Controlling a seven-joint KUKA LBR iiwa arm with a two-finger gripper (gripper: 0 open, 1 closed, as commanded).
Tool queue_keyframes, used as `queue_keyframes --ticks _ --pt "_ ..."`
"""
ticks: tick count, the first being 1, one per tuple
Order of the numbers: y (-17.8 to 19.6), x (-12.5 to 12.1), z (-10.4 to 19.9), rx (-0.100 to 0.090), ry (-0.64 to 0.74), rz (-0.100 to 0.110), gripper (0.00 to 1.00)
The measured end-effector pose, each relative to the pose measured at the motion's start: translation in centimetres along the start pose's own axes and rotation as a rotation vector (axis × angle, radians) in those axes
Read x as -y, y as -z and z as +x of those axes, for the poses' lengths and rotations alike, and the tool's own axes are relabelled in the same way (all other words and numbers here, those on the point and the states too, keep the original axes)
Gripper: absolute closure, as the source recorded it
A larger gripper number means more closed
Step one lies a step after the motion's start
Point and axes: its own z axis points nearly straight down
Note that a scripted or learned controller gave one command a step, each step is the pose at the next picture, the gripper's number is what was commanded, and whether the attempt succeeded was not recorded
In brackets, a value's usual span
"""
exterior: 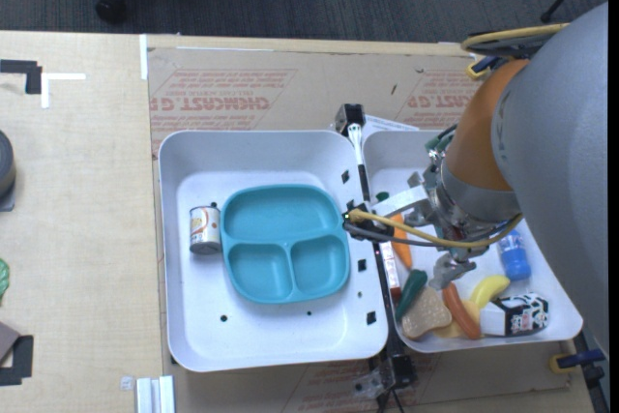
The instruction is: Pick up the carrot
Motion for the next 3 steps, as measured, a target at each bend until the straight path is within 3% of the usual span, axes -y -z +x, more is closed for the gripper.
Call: queue_keyframes --ticks 3 --pt "0.0 0.0 0.0 0.0 0.0 0.0 0.0"
